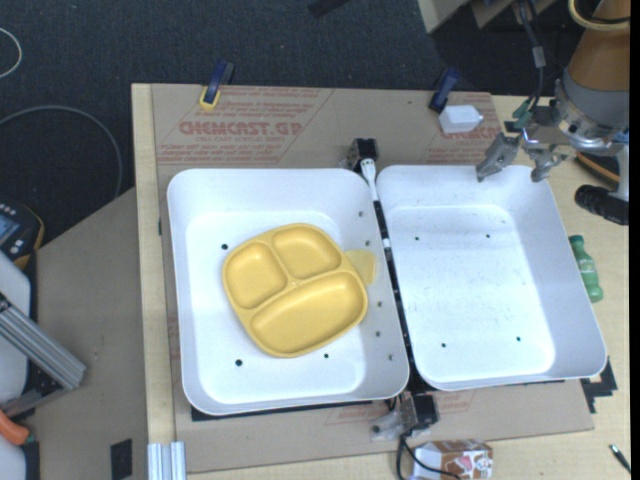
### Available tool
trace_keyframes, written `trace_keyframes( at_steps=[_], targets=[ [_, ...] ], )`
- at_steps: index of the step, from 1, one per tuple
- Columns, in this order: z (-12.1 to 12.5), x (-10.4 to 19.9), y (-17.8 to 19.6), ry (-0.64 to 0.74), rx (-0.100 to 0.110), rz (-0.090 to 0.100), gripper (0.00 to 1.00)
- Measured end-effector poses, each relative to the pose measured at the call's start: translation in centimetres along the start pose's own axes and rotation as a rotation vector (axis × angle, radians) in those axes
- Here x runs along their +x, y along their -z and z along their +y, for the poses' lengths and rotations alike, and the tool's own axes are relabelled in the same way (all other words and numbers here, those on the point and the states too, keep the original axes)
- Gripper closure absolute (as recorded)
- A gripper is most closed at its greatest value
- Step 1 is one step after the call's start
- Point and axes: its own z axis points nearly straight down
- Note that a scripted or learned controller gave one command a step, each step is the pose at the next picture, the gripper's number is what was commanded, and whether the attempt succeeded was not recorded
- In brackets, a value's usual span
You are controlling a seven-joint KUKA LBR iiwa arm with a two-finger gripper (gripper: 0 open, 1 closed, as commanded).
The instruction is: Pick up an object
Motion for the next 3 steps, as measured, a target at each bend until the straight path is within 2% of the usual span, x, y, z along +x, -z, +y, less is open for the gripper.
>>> trace_keyframes(
  at_steps=[1,2,3],
  targets=[
    [-4.7,15.7,5.1,0.014,-0.001,0.005,0.00],
    [-7.8,21.0,11.6,0.007,-0.007,0.002,0.00],
    [-13.6,25.8,13.4,0.005,0.003,0.001,0.00]
  ],
)
